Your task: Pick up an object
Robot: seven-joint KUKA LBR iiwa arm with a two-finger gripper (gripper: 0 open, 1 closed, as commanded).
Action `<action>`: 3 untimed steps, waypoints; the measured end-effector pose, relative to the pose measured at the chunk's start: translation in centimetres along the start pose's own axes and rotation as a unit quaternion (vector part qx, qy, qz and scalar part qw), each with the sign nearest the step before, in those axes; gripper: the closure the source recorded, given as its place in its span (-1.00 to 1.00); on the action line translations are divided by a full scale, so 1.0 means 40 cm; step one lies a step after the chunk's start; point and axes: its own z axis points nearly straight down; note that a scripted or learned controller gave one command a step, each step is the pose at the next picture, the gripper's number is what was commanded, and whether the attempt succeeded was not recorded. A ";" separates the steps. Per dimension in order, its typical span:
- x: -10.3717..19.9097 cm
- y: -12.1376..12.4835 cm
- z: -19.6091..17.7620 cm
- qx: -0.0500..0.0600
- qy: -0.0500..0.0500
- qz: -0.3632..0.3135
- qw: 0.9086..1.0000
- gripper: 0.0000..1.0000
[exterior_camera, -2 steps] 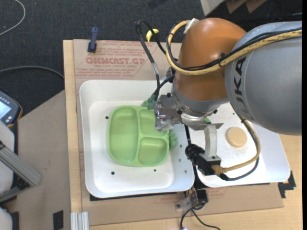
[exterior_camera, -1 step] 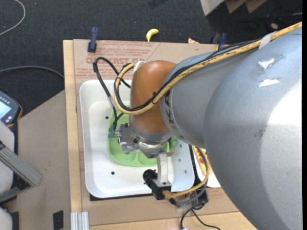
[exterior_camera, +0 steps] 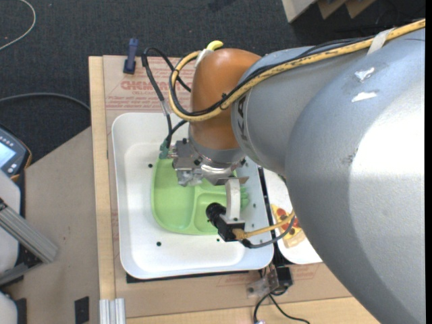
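A light green plastic dish with moulded compartments lies in the left white bin. My arm's wrist, grey under an orange band, hangs right over the dish and covers its right half. The gripper points down onto the dish; its fingertips are hidden beneath the wrist hardware and a black fitting.
The right bin is mostly hidden by the arm; a small yellow and red object peeks out at its edge. Black and yellow cables loop above the wrist. The bins rest on a cardboard sheet over a dark floor.
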 end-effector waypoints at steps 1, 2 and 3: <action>0.026 0.269 0.007 -0.004 0.001 -0.002 1.000 1.00; -0.096 0.346 -0.280 -0.006 0.000 0.001 1.000 1.00; 0.089 0.312 -0.001 0.006 0.000 -0.004 1.000 1.00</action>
